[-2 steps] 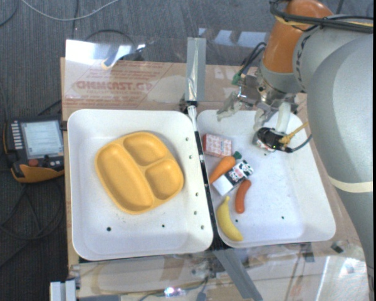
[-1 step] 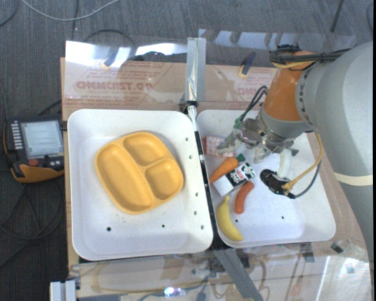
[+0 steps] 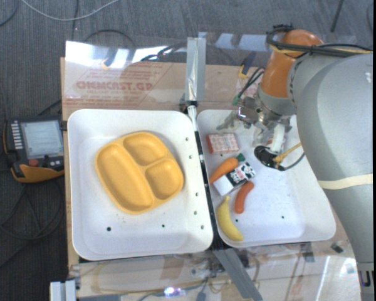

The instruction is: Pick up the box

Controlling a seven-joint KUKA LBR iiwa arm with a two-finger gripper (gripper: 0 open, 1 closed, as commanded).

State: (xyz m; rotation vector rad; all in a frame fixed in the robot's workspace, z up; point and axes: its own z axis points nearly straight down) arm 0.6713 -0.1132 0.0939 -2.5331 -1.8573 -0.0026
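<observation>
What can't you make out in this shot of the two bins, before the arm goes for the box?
- Box: its print is too small to read in the camera view.
- Right bin: the arm covers the far stretch of its right rim.
- Carrot: the black-and-white carton hides its lower edge, and the carton's markings are blurred.

Box [image 3: 223, 143] pinkish, red print. Tray [image 3: 139, 170] yellow. Carrot [image 3: 224, 167] orange. Carton [image 3: 236, 178] white, black-spotted. Sausage [image 3: 243, 197] red. Banana [image 3: 229, 219] yellow.
</observation>
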